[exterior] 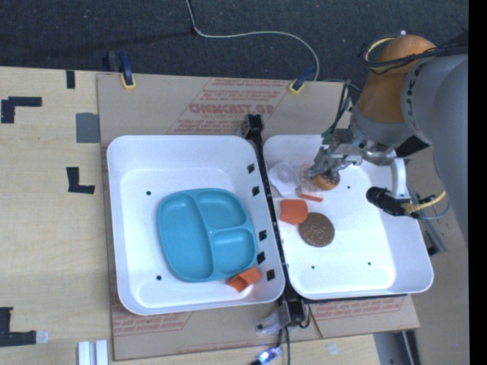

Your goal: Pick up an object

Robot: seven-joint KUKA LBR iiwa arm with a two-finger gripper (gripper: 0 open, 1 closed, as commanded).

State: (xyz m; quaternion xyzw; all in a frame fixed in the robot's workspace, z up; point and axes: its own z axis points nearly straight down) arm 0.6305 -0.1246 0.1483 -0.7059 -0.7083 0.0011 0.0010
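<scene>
My gripper (326, 170) reaches down into the back of the right bin (380, 272), right over a small orange and brown object (327, 180). Whether that object sits between the fingers cannot be made out. Just left of it lies a clear crumpled plastic piece (284, 175). A thin orange strip (310, 198) lies in front of the gripper. Nearer the front are an orange block (293, 211) and a round brown disc (316, 230).
The left bin (133, 196) holds a blue divided plate (206, 233) and a small orange piece (244, 280) at its front right corner. A black divider (262, 196) runs between the bins. The arm's grey body stands over the right bin's back right.
</scene>
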